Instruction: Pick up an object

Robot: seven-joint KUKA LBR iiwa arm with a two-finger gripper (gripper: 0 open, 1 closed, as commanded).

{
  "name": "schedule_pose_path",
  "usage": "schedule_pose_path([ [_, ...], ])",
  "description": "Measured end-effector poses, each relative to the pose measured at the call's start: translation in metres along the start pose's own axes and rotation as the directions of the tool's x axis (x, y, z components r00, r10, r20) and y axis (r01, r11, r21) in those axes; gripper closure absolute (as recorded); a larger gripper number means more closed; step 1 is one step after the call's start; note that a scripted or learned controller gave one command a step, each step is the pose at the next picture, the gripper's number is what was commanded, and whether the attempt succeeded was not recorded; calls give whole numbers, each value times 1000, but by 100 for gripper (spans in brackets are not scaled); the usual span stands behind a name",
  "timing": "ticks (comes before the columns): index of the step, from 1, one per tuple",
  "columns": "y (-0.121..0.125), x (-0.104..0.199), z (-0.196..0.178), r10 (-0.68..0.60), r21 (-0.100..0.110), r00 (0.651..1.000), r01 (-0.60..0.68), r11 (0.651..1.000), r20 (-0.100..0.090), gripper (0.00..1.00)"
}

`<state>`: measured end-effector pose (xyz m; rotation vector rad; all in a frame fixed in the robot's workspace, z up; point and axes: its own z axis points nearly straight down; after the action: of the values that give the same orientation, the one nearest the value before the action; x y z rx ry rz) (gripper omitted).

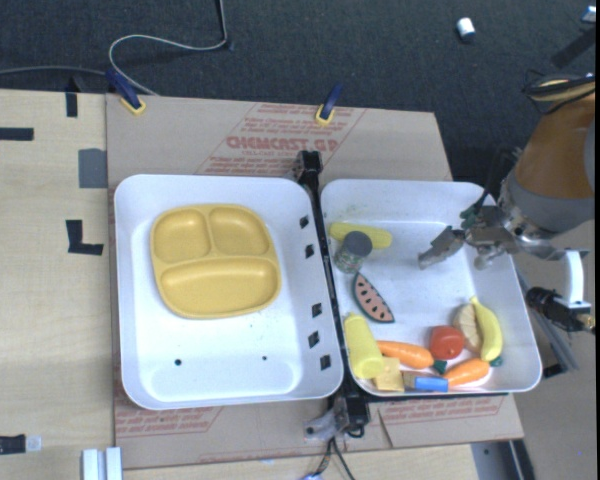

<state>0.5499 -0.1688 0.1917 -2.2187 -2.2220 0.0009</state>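
Observation:
My gripper (458, 254) hangs over the right part of the right bin (410, 196), its two dark fingers spread apart and nothing between them. Toy foods lie in this bin. A grey can (353, 249) rests against a yellow piece (372, 235) at the upper left. Below them lies a watermelon slice (373, 299). Along the front sit a yellow cylinder (362, 343), a carrot (406, 351), a red tomato (446, 342), a banana (489, 329) and a second orange carrot (468, 371). All of them lie apart from the gripper, to its left or below it.
The left bin (140, 298) holds a yellow divided plate (217, 259). A black hinge strip (318, 268) runs between the bins. The arm's orange band and grey wrist (560, 168) reach in over the right bin's far right wall. A cable (170, 43) lies behind the bench.

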Motion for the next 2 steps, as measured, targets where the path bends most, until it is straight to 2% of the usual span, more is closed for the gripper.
schedule_pose_path([
  [1,-66,19,107,1,0,1000,-1,1000,-1,0],
  [2,-65,19,97,1,-3,1000,-1,1000,0,100],
])
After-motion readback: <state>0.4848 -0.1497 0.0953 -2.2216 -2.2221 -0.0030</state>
